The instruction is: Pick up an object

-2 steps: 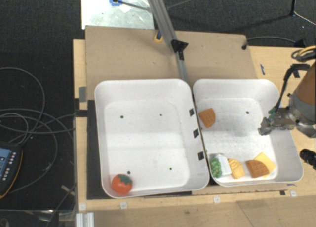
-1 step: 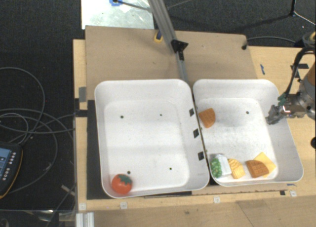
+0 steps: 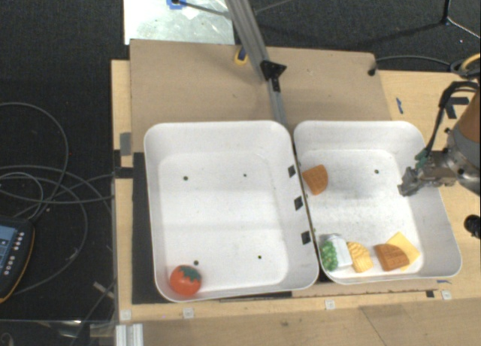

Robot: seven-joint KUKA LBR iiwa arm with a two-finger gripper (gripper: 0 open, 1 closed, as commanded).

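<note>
Five objects lay in two white bins — a tomato (image 3: 185, 280) left, four toy foods (image 3: 359, 253) right — as the gripper (image 3: 415, 179) hovered over the right bin's (image 3: 353, 149) edge, apparently positioning; its jaws' state cannot be told.

Worktop (image 3: 346, 89): carries 2 bins side by side, touching along inner rims.
Left bin (image 3: 218, 134): tomato (image 3: 185, 280) in near-left corner, by front wall.
Right bin (image 3: 361, 130): bread piece (image 3: 316, 180) at left wall, mid-depth; near front wall a row, L to R: wrapped veg (image 3: 331, 253), corn-like piece (image 3: 360, 256) just beside it, wedge block (image 3: 396, 252) near it.
Claw (image 3: 412, 181): over right bin's right edge, mid-depth, well apart from front row.
Pole (image 3: 248, 25): slants from behind worktop down to gap betw bins.
Floor, left of worktop: cables (image 3: 45, 179), handheld unit (image 3: 11, 250).
</note>
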